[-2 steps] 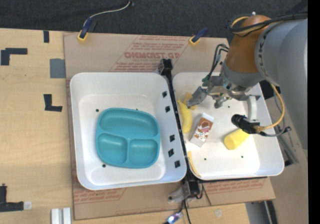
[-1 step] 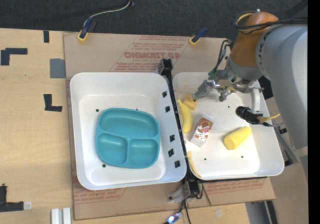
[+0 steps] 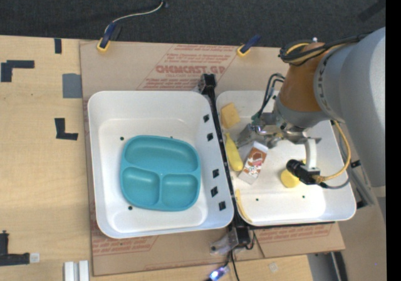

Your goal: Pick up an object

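1. Found the table (image 3: 37, 148) spread wide under everything, with brown card beneath both bins.
2. Caught the arm (image 3: 351, 86) reaching in from the right, bent down over the right bin (image 3: 326, 211).
3. Saw the left bin (image 3: 100, 107) carrying just a teal divided plate (image 3: 160, 172): stiff and smooth, with a low rim offering little to pinch. Judged a poor first pick.
4. Placed the end effector (image 3: 268, 131) low in the right bin, just above and right of the small carton. Could not tell how wide it stood, and saw nothing held in it.
5. Picked out a long yellow piece (image 3: 233, 153), banana-like, lying along the right bin's left wall. Probably light and rounded, likely to roll, and crowded by that wall.
6. Marked the small carton (image 3: 254, 164), white with a red picture, lying flat near the bin's middle, just beside the yellow piece. Judged the likeliest target: light, flat-sided, a little crushable. Best taken across its narrow width, gently, with room left on the banana side.
7. Noted a yellow block (image 3: 230, 114) up in the bin's far left corner, possibly soft.
8. Spotted a small yellow lump (image 3: 287, 179) right of the carton, close to a black fitting. Small enough to slip.
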